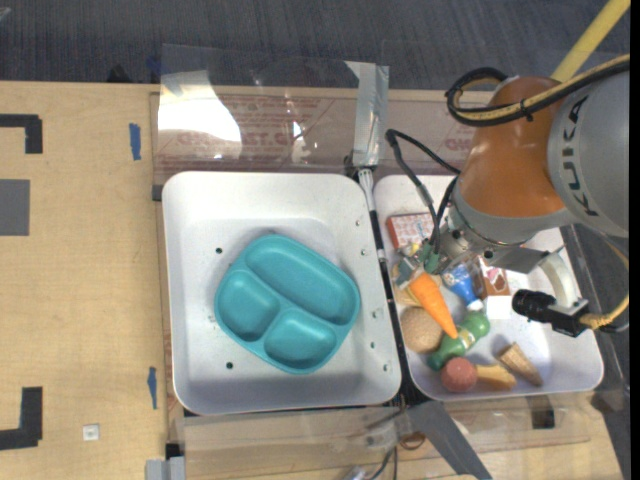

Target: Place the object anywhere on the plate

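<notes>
Nearest the lens, high over everything else: arm point(510, 158), orange band and grey wrist, reaching in from the view's right and hanging above the right bin point(575, 368). Beneath it, mostly hidden by the wrist, claw point(450, 265), low among the clutter at the far-left part of that bin; whether released or clenched, cannot tell, and nothing plainly seen in its grip. Just beside it, toward the near side: carrot point(435, 303), probably the thing to be moved, though hard to say for sure with so much packed close. Long axis slanted, leafy end up under the claw, blunt orange end down and to the view's right. Crowded on all sides: blue bottle point(463, 286) touching or nearly so on the right, green piece point(462, 338) and brown lump point(421, 333) at the lower end, red ball point(459, 373) and cone point(520, 361) further toward the near rim. Over in the left bin point(190, 268), well apart from all that: plate point(288, 303), teal, three compartments, lying flat and bare. So, from claw to goal: straight toward the view's left, across the rims between the bins. Judged need for the next move: a grip across the carrot's slant rather than along it, then a lift high enough to pass over those rims.
</notes>
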Controlling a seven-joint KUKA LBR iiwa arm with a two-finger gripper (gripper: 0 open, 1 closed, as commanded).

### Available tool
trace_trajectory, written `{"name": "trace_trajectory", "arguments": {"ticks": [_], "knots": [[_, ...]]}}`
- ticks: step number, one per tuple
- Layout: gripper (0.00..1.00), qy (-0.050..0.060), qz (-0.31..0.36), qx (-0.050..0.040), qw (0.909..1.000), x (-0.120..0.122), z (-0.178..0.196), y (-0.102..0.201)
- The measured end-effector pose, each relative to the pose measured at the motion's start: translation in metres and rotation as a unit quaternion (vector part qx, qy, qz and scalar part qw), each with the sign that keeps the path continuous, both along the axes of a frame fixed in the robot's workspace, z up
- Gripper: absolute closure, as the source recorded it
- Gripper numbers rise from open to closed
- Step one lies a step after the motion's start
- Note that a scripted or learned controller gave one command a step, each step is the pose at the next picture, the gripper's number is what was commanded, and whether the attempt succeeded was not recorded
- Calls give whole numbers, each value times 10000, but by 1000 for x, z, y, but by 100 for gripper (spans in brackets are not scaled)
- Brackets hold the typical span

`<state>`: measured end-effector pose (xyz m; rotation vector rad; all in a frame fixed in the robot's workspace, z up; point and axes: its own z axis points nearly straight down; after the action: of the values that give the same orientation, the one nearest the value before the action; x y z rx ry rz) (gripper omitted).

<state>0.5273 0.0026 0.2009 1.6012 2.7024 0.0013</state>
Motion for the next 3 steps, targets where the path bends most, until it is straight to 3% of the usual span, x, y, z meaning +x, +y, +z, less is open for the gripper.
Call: {"name": "trace_trajectory", "arguments": {"ticks": [1, 2, 3], "knots": [[100, 17, -627, 7, 9980, -29, 4, 63], [100, -21, -114, -4, 9999, 28, 60, 55], [100, -48, 761, 0, 9971, 12, 201, 48]]}}
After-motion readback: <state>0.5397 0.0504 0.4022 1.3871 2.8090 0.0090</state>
